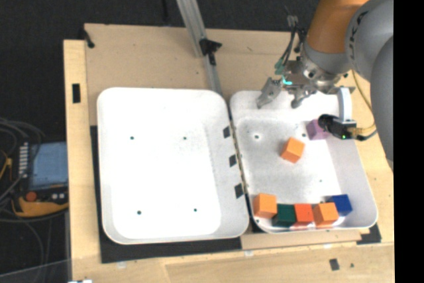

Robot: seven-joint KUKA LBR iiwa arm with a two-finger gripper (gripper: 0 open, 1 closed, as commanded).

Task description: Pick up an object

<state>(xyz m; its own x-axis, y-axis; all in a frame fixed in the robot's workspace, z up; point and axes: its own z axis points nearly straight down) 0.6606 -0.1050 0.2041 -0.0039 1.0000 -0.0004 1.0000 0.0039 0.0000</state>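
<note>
Two bins (112, 142) sit on my bench; the blocks are all in the right one. My hand (283, 96) hangs open and empty at its far edge, and the lone orange cube (292, 150) lies just nearward of it.

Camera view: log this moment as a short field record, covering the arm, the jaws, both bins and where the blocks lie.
arm: reaches in from the right, gripper over the far edge of the right bin
jaws: spread apart, nothing between them
left bin: white, shallow
lone orange block: mid right bin, tilted
purple block: far right side of that bin
near-edge row: orange block, green block, two more orange, blue block
</note>
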